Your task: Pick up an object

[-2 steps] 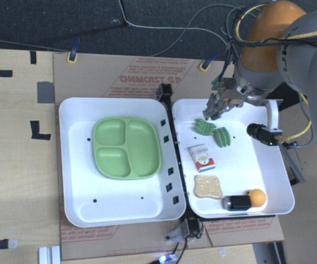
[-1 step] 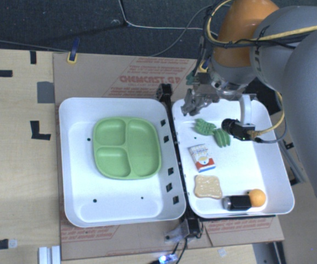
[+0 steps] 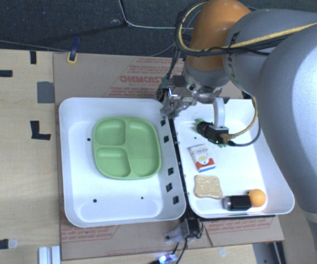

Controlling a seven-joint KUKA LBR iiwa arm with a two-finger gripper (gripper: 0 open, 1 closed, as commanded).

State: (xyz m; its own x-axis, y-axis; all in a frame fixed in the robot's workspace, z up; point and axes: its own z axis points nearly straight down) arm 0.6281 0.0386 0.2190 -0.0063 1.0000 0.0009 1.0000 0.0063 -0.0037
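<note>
While gripper (image 3: pixel 172 104) state cannot be told, apparently poised over the bins' divider, shift toward small red-and-white carton (image 3: pixel 202 158) in right white bin (image 3: pixel 273 169), then descend squarely.

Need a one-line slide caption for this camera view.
KUKA arm's tool poised over the divide between bins: green divided plate left; toast, small carton, orange ball right.

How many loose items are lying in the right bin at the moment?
4: a small red-and-white carton mid-bin, a tan toast-shaped slice below it, then a black block touching an orange ball near the front edge. The arm may hide more at the back.
</note>
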